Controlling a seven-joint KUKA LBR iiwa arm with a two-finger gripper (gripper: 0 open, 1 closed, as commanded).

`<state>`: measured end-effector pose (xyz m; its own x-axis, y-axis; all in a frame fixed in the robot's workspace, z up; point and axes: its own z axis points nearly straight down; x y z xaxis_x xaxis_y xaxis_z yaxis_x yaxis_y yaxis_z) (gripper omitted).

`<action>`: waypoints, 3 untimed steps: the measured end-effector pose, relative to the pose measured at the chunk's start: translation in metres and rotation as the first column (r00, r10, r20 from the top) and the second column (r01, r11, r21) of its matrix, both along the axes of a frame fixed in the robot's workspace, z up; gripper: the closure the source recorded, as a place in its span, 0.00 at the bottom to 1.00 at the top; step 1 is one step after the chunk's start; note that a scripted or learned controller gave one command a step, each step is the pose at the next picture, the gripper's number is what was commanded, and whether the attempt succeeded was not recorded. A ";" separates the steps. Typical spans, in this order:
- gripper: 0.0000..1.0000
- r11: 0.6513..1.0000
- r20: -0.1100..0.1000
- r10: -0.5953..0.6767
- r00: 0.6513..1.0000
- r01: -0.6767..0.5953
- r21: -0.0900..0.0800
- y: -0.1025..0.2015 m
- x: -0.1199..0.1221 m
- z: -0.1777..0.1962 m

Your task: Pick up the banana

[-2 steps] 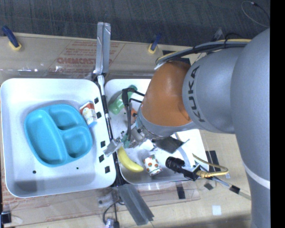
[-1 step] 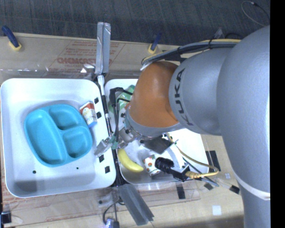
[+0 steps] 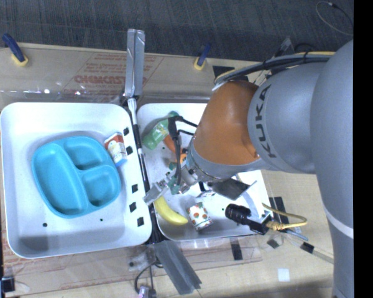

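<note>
Camera view: arm [image 3: 280, 117] bent over banana [image 3: 170, 212].

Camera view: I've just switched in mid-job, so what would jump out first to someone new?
The big grey arm with its orange band looms over the right white bin, its end effector low just above the small yellow banana. In the left white bin lies a bright blue divided plastic tray.
</note>
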<state>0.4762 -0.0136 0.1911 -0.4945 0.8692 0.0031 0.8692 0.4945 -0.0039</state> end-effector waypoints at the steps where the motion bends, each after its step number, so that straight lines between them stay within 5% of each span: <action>1: 0.00 0.999 0.003 0.050 0.999 -0.050 -0.001 -0.045 0.000 0.013; 2: 0.00 0.960 0.002 0.280 0.960 -0.280 0.001 0.016 0.000 0.000; 3: 0.00 0.860 0.006 0.510 0.860 -0.510 -0.002 0.027 0.023 0.001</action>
